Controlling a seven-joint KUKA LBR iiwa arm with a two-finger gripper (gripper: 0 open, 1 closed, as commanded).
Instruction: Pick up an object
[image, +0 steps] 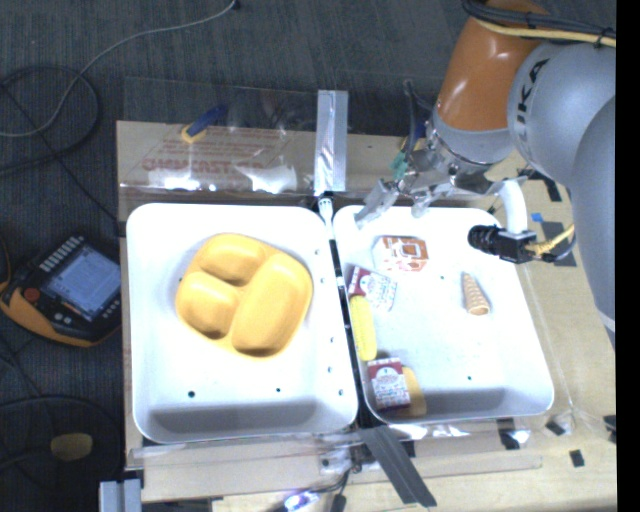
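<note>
My gripper (397, 203) hangs over the back edge of the right bin (520, 350), its fingers spread open with nothing between them. Just in front of it lies a small orange-and-white packet (402, 251). A red-and-white packet (375, 288) and a yellow banana-shaped piece (362, 325) lie along the bin's left wall. A red-and-yellow box (392, 385) sits at the front left corner, and a small ice-cream cone (476, 294) lies to the right. A large yellow bun-shaped object (243, 293) rests in the left bin (160, 400).
A black fitting with a yellow cable (500, 240) juts in over the right bin's back right corner. Clear plastic wrap (230, 150) and a metal strip (331, 140) lie behind the bins. A handheld pendant (70, 290) lies on the floor at the left.
</note>
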